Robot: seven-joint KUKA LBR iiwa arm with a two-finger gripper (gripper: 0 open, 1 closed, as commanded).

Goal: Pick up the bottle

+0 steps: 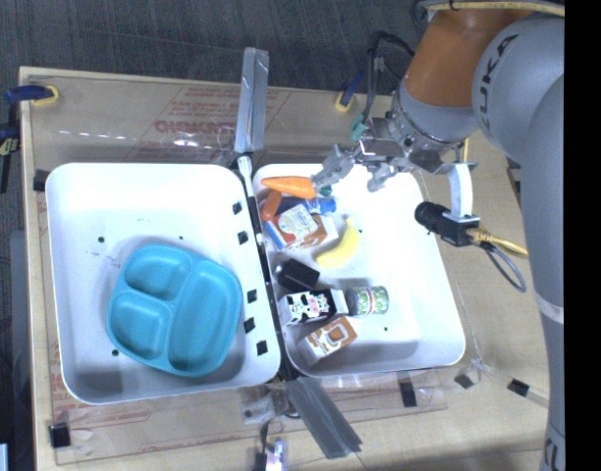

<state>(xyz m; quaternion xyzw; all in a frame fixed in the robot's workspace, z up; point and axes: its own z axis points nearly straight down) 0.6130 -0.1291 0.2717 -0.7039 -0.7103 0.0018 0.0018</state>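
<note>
Bottle (367, 300) lies on its side, lower centre of the right bin (433, 292), long axis roughly left-right across the frame, green end toward the right; label print too small to read. Gripper (356, 172) hangs over the bin's upper edge, fingers apart, nothing between them (well apart from the bottle). "KUKA" lettering partly visible on the arm (497, 62). Blue tray (175, 307) sits in the left bin (75, 224).

I make out the bottle (278, 232) lying on its side in the right bin (433, 292), hard against that bin's left wall near its far-left corner. It looks blue with an orange end, partly covered by neighbouring items, so I can't tell its full shape.
</note>
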